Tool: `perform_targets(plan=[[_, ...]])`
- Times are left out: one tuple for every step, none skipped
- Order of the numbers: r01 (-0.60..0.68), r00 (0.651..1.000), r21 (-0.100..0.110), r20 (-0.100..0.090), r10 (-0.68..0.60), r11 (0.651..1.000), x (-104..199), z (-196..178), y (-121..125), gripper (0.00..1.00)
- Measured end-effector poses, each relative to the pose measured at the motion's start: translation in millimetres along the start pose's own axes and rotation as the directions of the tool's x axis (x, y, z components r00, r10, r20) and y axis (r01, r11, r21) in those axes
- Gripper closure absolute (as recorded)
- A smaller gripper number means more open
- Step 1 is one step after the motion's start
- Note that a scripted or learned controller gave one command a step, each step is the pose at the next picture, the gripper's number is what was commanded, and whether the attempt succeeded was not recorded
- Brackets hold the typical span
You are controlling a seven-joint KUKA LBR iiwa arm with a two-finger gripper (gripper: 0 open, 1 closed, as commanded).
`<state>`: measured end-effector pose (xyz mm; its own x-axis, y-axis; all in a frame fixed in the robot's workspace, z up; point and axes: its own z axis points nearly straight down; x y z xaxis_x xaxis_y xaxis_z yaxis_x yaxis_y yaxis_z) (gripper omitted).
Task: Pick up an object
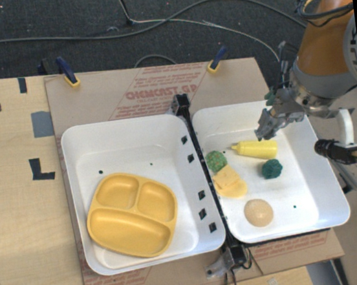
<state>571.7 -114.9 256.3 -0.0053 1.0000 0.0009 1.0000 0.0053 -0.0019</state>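
The right bin (318, 211) holds a yellow squeeze bottle (256, 149) lying on its side, a green broccoli piece (217, 161), a pale yellow cheese wedge (229, 182), a dark green ball (272, 169) and a beige round bun (258, 213). My gripper (267, 128) hangs over the upper right part of that bin, just above and right of the yellow bottle. Nothing shows between its fingers.
The left bin (82, 151) holds a yellow divided plate (132, 214). A black divider (197, 169) runs between the bins. Blue and yellow clamps (68, 73) pin the cardboard at the back. A black fitting (336, 149) sticks out right of the right bin.
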Motion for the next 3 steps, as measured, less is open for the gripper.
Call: perform_targets(plan=[[0.001, 1.0, -0.001, 0.0, -0.001, 1.0, 55.8, -3.9, 10.5, 1.0], [0.002, 1.0, -0.001, 0.0, -0.002, 1.0, 117.5, -0.1, 22.7, 1.0], [0.002, 1.0, -0.001, 0.0, -0.002, 1.0, 172.5, -0.8, 28.6, 1.0]])
